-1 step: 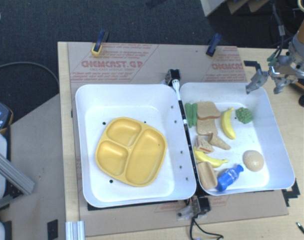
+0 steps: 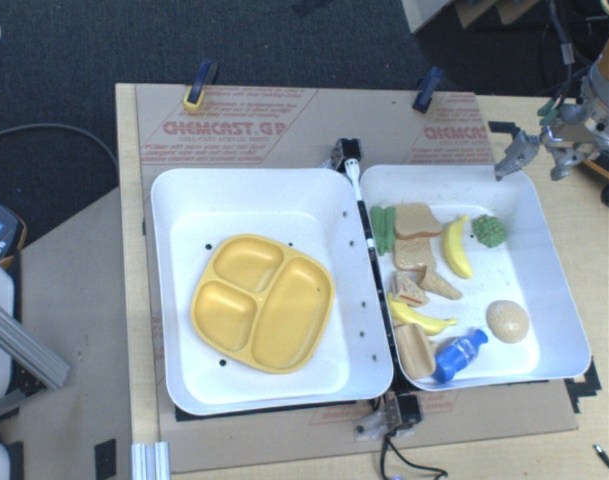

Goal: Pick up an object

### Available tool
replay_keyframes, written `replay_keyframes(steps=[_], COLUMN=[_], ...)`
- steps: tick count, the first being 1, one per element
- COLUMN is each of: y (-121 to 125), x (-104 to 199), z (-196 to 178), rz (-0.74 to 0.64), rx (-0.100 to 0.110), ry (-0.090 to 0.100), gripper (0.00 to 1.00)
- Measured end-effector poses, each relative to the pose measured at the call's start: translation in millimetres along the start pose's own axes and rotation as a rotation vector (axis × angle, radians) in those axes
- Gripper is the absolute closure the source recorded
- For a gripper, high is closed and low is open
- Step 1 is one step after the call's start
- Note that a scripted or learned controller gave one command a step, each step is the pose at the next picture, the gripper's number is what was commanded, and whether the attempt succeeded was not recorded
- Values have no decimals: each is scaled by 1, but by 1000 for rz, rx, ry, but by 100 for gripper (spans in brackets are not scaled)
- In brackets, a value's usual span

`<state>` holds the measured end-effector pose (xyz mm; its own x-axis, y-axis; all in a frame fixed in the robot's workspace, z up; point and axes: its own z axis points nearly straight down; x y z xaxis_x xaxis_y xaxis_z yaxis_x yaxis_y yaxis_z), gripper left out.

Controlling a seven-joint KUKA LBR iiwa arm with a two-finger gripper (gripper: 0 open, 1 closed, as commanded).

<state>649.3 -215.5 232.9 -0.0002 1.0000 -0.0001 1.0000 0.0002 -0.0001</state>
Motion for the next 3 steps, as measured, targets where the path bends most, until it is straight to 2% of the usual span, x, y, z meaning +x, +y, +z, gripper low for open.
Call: replay_keyframes(steps=[2,3], y=[6,8], x=[-4,1], z=[113,148], rz=[-2,-5], rx=[5,2], ry=[2,9], gripper=[0,0])
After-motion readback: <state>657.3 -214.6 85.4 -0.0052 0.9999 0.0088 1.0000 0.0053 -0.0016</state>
